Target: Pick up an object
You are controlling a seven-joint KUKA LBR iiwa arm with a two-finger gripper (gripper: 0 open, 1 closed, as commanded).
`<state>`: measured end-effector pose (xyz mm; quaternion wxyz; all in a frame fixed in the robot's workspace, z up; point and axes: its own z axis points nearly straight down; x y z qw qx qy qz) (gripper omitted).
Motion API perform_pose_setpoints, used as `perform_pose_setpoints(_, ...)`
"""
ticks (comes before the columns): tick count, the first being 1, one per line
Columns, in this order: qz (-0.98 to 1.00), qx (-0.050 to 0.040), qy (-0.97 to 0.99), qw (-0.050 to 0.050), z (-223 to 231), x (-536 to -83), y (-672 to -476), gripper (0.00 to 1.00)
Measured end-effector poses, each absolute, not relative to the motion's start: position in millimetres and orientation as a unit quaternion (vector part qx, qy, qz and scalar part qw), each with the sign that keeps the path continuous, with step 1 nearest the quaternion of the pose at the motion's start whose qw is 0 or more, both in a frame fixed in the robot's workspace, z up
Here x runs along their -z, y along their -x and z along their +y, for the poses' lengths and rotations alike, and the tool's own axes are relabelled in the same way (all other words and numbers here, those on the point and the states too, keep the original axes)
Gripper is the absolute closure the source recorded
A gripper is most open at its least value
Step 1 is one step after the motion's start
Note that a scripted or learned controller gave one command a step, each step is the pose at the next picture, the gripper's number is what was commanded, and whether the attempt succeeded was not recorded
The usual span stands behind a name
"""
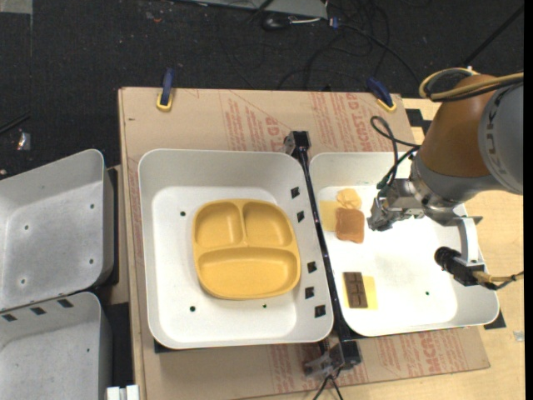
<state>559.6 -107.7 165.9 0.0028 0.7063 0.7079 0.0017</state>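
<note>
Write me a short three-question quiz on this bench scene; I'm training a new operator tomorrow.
1. True or false: the yellow divided plate lies in the left bin.
2. Which thing lies nearest the gripper? A) orange-brown block B) dark brown bar C) yellow divided plate
3. Fill in: the dark brown bar rests on a ___ card in the right bin.

Key: 1 true; 2 A; 3 yellow.
</note>
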Motion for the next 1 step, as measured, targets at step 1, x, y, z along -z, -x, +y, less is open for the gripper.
perform_pose_setpoints(1,0.708,-0.002,-0.706,0.003,-100.7,-227.1,-559.3,1.0)
